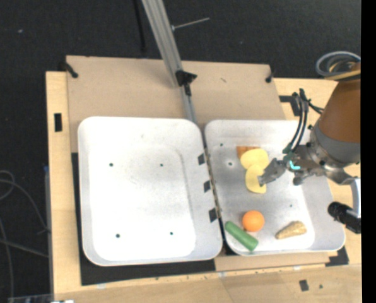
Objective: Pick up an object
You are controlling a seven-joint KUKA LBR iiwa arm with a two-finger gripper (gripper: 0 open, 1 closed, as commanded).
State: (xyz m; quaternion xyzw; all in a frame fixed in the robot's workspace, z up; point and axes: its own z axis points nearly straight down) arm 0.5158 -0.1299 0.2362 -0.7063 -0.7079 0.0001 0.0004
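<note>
Camera view has the gripper (282,171) low over the right bin (314,232), fingers spread and holding nothing. One finger reaches left, its tip touching the yellow object (255,169), which lies just left of the jaws, not between them. That object's long axis runs up-down in the picture. Nearer the front rim sit an orange ball (253,221), a green cylinder (241,237) and a tan wedge (291,230). Left bin (137,188) alongside; dark floor around the bench (144,81).

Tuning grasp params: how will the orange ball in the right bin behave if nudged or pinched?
The orange ball looks round and smooth, so a nudge probably rolls it. It lies close to the green piece, which may stop a roll that way. An off-centre pinch could squirt it out. Weight can't be judged.
</note>
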